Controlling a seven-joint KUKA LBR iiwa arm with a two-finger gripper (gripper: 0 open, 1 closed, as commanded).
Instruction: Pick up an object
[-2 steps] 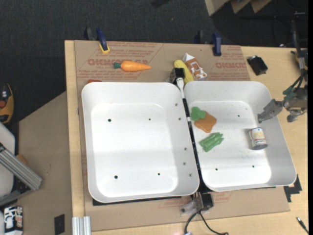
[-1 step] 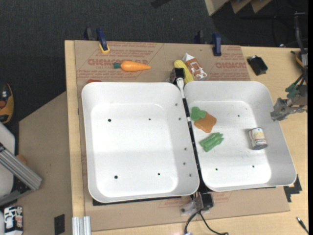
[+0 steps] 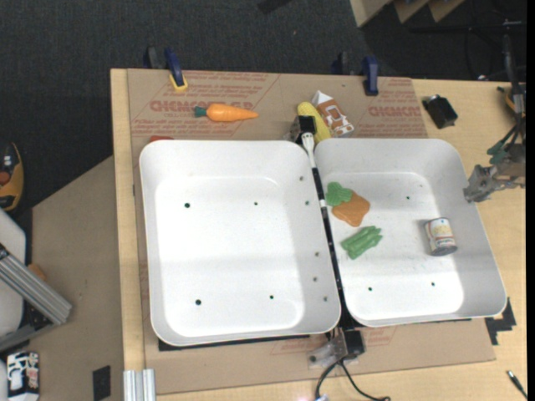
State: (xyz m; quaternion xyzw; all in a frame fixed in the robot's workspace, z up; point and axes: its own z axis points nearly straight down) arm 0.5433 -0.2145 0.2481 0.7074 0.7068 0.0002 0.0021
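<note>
Step in hand: pre-grasp, nothing picked yet. Gripper (image 3: 481, 182) sits at the right edge of the frame, just outside the right bin's (image 3: 468, 303) right rim, toward its far corner. Too small and blurred to tell whether it is spread or shut; no object seen in it.

Right bin holds the candidates: small can (image 3: 440, 235) lying on its side near the bin's right wall, closest to the gripper; green leafy piece (image 3: 362, 241) near the bin's middle; orange piece (image 3: 351, 209) touching a second green piece (image 3: 338, 194) by the bin's left wall. Left bin (image 3: 159, 249) has bare floor.

Off-bin items on the bench (image 3: 125, 224), along the far edge behind the bins: toy carrot (image 3: 226, 113) behind the left bin, yellow banana-like item (image 3: 309, 114) and a small carton (image 3: 334, 117) near the seam between bins.

Next move, as judged: bring the arm inward over the right rim, centre above one target, then descend. The can looks the easiest reach but is round and may roll; close across its sides. The orange and green pair touch, so a grasp there risks catching both or nudging one away. The lone green piece stands apart but lies flat, so it needs a low descent.
</note>
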